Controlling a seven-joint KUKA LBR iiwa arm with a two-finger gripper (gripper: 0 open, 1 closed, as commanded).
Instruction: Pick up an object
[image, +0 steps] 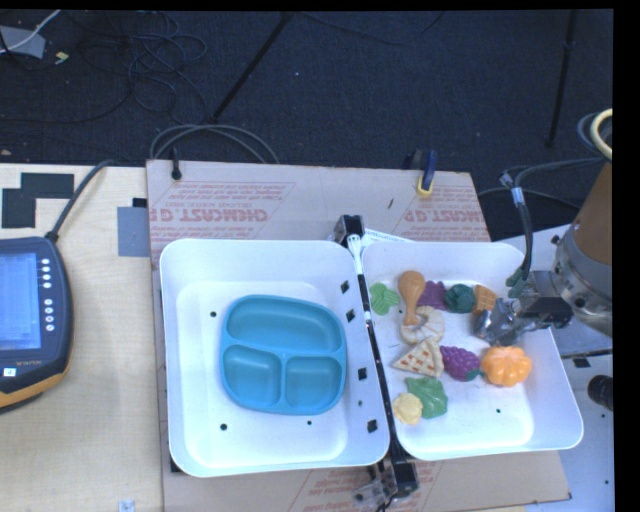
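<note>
The right bin (540, 425) holds several toy foods. Among them are a tan drumstick (411, 287), a pizza slice (420, 358), purple grapes (460, 361), an orange pumpkin (506, 366), a green leafy piece (432, 396) and a yellow piece (407, 407). My gripper (494, 324) reaches in from the right and sits low over the bin's right half. It is just above the pumpkin and beside a small orange-brown piece (485, 297) and a dark teal piece (460, 297). I see nothing clearly held.
The left bin (190, 300) holds a blue divided plate (283, 353). A raised divider (362, 330) runs between the bins. A handheld control pendant (25, 310) lies on the bench at far left. Cables cross the dark floor behind.
</note>
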